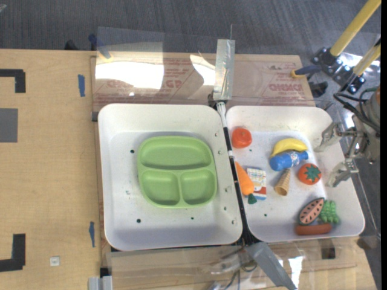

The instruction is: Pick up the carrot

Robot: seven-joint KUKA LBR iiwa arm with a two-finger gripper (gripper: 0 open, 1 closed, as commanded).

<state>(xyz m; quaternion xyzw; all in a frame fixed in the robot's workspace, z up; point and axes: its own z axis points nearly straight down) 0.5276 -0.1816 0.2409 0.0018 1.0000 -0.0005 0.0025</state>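
Observation:
The carrot (pixel 243 179) is an orange cone with a green tip at its near end. It lies along the left wall of the right bin (pixel 354 222), touching a small white carton (pixel 257 183). My gripper (pixel 333 156) hangs over the right side of that bin, well to the right of the carrot. Its two metal fingers (pixel 328 136) are spread apart with nothing between them.
The right bin also holds an orange round fruit (pixel 242 137), a banana (pixel 290 144) on a blue piece (pixel 284 160), an ice cream cone (pixel 282 183), a red strawberry (pixel 309 173), a watermelon slice (pixel 311 210) and grapes (pixel 329 211). A green divided plate (pixel 177 170) sits in the left bin (pixel 115 180).

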